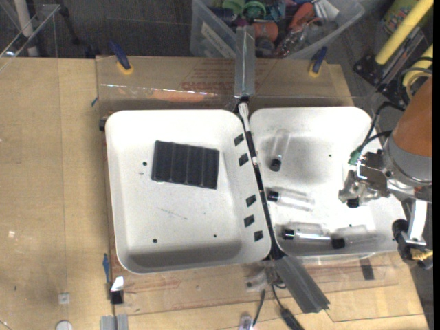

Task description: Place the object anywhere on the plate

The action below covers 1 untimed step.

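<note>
The gripper (pixel 354 191) sits at the right edge of the right bin (pixel 309 119); whether it is spread or pressed together I cannot tell. Clear tubes with dark caps (pixel 276 150) lie mid-right of the frame, well apart from the dark plate (pixel 185 164) in the left bin (pixel 130 218). A good pick probably means closing across one tube's width, then lifting clear of the divider (pixel 251 177). Wooden tabletop (pixel 48 184); toy crate (pixel 275 5) at upper centre
</note>
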### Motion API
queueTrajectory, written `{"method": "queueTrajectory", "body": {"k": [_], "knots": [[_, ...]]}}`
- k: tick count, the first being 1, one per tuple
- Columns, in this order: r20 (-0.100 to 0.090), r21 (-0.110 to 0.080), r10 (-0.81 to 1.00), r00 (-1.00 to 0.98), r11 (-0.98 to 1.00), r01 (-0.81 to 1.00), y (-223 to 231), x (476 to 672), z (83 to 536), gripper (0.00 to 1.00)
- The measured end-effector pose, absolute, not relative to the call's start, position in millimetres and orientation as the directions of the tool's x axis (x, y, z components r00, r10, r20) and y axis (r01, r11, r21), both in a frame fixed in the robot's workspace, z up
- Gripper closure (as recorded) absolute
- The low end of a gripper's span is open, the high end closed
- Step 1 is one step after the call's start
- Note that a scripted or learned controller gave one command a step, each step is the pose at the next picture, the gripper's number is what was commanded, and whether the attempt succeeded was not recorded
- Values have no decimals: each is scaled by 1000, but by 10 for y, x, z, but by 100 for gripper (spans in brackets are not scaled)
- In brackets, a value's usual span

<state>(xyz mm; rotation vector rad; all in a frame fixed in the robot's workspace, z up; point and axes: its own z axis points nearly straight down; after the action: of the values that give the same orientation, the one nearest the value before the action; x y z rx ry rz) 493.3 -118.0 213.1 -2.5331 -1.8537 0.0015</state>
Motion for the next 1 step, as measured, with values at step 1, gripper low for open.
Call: {"method": "queueTrajectory", "body": {"k": [1], "knots": [[-1,-1,825,565,-565,825,-676,5304,2520,100]]}}
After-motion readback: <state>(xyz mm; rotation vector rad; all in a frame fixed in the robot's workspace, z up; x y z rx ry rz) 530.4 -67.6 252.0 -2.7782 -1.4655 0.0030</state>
